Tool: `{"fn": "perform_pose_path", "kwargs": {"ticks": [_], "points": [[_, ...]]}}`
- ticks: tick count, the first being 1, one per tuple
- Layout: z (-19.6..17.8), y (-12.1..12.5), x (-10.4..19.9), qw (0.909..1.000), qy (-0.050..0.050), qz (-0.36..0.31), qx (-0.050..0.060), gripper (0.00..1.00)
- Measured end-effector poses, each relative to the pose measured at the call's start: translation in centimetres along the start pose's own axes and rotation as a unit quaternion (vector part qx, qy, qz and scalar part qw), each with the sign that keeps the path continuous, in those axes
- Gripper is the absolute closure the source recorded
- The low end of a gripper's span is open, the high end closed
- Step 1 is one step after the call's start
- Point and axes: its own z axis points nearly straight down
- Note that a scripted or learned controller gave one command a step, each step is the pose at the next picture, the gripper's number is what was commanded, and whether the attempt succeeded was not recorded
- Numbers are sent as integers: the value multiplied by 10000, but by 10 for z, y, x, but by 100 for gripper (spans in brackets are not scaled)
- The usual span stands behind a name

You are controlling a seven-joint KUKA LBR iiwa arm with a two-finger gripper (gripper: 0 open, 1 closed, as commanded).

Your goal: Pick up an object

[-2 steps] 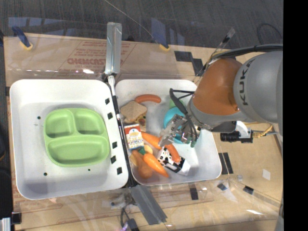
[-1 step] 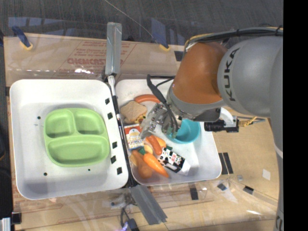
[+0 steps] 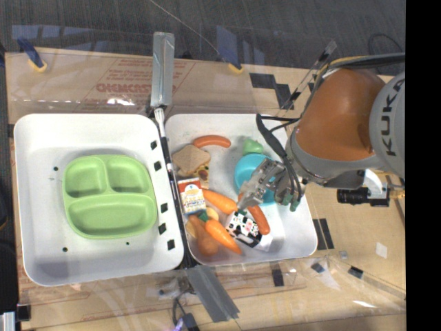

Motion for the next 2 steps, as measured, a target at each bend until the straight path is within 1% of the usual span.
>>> {"fn": "perform_pose_path", "kwargs": {"ticks": [1,2], "points": [[43,-45,-18,9986,44,-518,6,100],[66,-87,-43,9884,50,-1515,1,100]]}}
